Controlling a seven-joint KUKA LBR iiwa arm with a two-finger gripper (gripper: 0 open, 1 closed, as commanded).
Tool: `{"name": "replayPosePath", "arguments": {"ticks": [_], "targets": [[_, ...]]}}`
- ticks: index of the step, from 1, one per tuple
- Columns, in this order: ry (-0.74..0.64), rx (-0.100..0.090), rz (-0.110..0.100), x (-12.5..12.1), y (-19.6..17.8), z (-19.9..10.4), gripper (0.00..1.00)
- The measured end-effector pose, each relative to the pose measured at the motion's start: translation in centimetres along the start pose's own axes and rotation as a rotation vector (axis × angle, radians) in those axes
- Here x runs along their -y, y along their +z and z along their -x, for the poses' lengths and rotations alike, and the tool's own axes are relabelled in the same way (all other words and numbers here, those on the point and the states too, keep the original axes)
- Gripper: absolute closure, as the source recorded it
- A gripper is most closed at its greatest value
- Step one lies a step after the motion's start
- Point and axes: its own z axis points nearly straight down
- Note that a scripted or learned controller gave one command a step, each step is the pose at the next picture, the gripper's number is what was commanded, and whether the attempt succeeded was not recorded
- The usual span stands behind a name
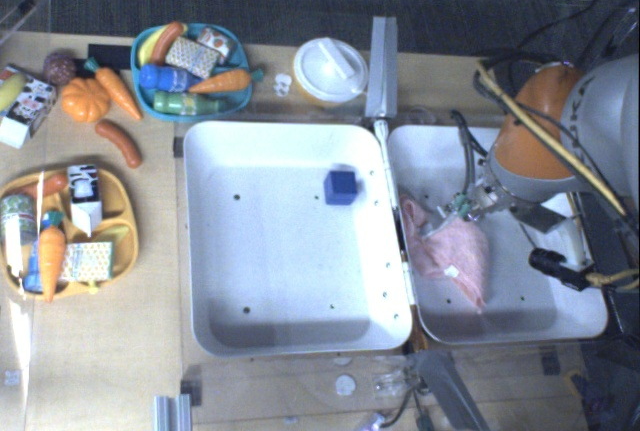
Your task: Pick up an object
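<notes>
A wooden bench (150, 359) carries two white bins (290, 319) side by side (gripper (462, 207) over the right one), plus toy-food trays (125, 219) far beyond its left.

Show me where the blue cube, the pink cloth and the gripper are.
blue cube (341, 186): camera view, middle of its top face.
pink cloth (452, 257): camera view, middle of the bunched fabric.
gripper (461, 208): camera view, its tip, just above the cloth.
</notes>
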Motion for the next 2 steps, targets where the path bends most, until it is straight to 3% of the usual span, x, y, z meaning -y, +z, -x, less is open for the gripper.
{"name": "replayPosePath", "arguments": {"ticks": [1, 2], "targets": [[-0.026, 0.000, -0.003, 6.9, -0.1, 2.1, 0.00], [-0.156, 0.002, -0.001, 3.9, -0.1, -1.0, 0.00]]}}
